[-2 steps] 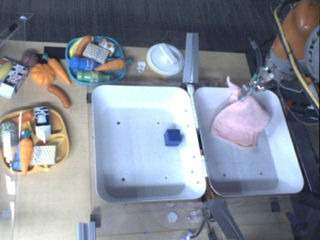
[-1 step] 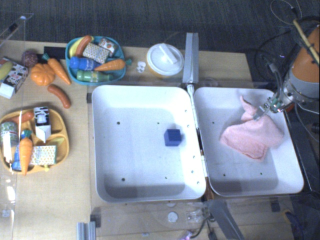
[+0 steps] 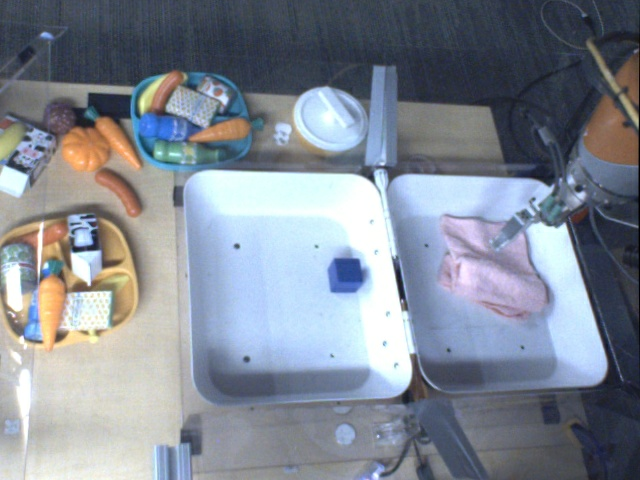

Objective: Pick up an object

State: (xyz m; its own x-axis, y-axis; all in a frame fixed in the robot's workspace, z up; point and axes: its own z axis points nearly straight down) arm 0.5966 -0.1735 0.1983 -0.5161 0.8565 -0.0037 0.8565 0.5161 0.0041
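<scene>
A crumpled pink cloth (image 3: 493, 267) lies in the right bin (image 3: 560, 368), toward its far half. My gripper (image 3: 511, 230) comes in from the right and sits low at the cloth's upper right edge, touching or just above it. A small blue cube (image 3: 346, 274) rests alone in the left bin (image 3: 240, 368), right of its middle and well away from the gripper.
A metal divider post (image 3: 379, 118) stands behind the seam between the bins. A white lidded bowl (image 3: 331, 119), a blue bowl of toy food (image 3: 192, 118) and a yellow plate of toy food (image 3: 66, 280) sit on the bench at the left. Cables hang at the far right.
</scene>
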